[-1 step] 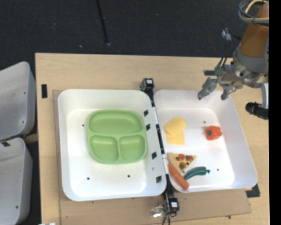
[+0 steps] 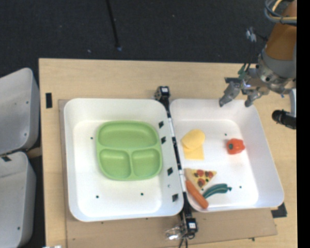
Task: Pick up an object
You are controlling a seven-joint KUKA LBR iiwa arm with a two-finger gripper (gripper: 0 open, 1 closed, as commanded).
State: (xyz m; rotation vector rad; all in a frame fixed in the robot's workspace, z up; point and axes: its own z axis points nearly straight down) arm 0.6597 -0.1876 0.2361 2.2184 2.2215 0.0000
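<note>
My gripper (image 2: 238, 97) hangs over the far rim of the right bin (image 2: 248, 119), fingers spread open and nothing between them. In that bin lie a yellow cheese-like piece (image 2: 193, 143) near the left wall, a red pepper-like toy (image 2: 235, 146) to the right of it, a pizza slice (image 2: 200, 176), an orange carrot (image 2: 197, 194) and a dark green pepper (image 2: 217, 190) at the near left corner. The gripper stands well beyond the red toy, apart from all objects.
The left bin (image 2: 82, 200) holds a green divided plate (image 2: 129, 150). A divider with black clips (image 2: 170, 154) runs between the bins. The wooden bench (image 2: 119, 79) surrounds them, with white chairs (image 2: 10, 118) off its left side.
</note>
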